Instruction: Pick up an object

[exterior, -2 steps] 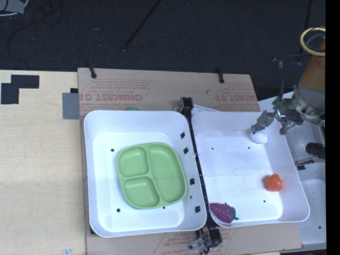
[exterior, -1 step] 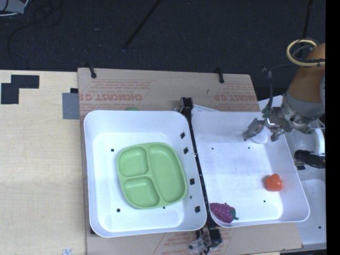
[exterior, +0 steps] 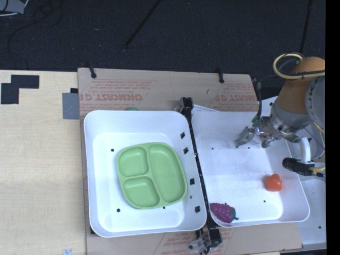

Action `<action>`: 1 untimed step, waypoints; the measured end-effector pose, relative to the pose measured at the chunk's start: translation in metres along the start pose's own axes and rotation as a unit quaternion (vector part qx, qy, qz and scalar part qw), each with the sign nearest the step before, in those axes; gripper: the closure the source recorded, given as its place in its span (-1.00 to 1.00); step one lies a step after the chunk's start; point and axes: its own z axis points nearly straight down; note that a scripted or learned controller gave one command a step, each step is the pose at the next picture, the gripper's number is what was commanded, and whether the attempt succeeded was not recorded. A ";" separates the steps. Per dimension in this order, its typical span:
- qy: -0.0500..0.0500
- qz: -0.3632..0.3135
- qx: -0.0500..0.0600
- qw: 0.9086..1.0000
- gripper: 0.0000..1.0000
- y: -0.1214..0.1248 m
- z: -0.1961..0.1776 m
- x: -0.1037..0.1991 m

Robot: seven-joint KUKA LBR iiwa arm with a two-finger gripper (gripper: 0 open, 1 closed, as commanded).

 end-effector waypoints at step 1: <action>0.000 -0.001 -0.001 1.000 -1.00 0.000 0.017 0.002</action>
